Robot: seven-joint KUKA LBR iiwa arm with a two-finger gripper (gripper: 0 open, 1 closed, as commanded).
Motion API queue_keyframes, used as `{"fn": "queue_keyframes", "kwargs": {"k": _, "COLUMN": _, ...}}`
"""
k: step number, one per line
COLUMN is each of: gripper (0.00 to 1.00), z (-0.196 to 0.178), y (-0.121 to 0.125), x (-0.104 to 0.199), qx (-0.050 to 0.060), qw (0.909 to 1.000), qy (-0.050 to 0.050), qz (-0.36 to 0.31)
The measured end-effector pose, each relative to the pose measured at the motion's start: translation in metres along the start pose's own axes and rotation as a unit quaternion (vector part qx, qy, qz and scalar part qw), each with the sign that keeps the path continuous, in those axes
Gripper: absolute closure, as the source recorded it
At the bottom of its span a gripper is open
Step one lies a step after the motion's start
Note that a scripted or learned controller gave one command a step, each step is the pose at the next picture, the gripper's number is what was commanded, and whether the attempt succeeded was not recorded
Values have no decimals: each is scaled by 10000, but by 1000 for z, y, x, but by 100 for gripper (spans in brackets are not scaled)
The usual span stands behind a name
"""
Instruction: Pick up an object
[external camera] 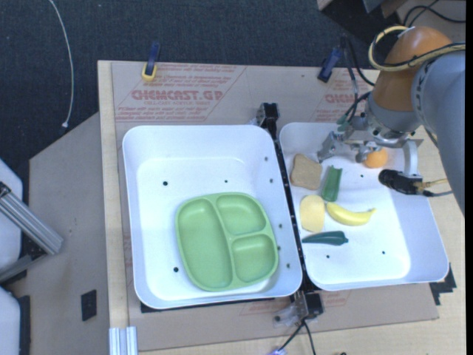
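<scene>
The task names no one thing, so any of the small items in the right bin (pixel 414 265) would do. They lie bunched in that bin's left half: a tan slab like a slice of bread (pixel 304 171) farthest back, a green cucumber (pixel 331 183) just right of it, a pale yellow lump (pixel 312 214) nearer, a banana (pixel 349 214) beside that, and a dark green pepper (pixel 326 237) nearest of all. An orange ball (pixel 376 157) sits apart, further right and back.

The gripper (pixel 362 143) hangs over the far part of the right bin, with the orange ball just beside it and the cucumber and bread a little to its left. Whether its fingers are spread or closed I cannot tell, and nothing is seen held between them.

The main risk is the crowding: the cucumber, bread, yellow lump and banana touch or nearly touch, so a descent there may nudge a neighbour or trap two at once. The ball, being round, could roll off a pinch that is not centred.

The left bin (pixel 148 154) holds a green divided tray (pixel 222 239).
</scene>
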State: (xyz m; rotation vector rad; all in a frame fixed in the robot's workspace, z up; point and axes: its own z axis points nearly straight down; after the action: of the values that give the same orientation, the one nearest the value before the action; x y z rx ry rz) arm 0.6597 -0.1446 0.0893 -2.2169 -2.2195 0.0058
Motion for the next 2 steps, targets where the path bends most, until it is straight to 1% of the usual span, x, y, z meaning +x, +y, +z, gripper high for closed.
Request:
{"fn": "queue_keyframes", "kwargs": {"k": 1, "gripper": 100, "z": -15, "y": 2, "x": 0, "qx": -40, "qw": 10000, "qy": -8, "qz": -5}}
{"fn": "queue_keyframes", "kwargs": {"k": 2, "gripper": 100, "z": -63, "y": -5, "x": 3, "qx": -55, "qw": 10000, "qy": -8, "qz": 6}}
